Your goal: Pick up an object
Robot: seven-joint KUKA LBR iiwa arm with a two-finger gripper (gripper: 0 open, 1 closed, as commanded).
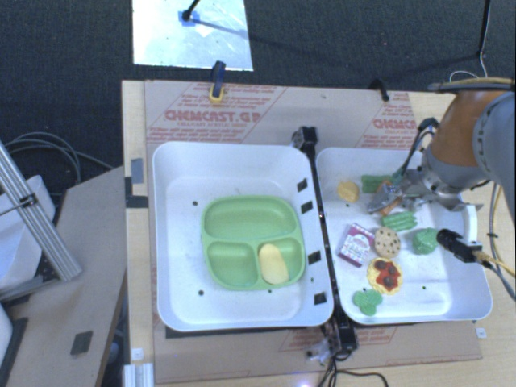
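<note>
Crowding claw (389, 201), toys (385, 243) near rim

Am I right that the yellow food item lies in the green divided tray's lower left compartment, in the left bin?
Not quite. The camera view shows the yellow food item in the lower right compartment of the green divided tray, not the lower left. The rest holds: the tray does sit in the left bin.

2 white bins (173, 240); 1 green tray (242, 216) w/ 1 yellow item (273, 264); approx. 8 small toy foods (387, 242) in right bin.
</note>
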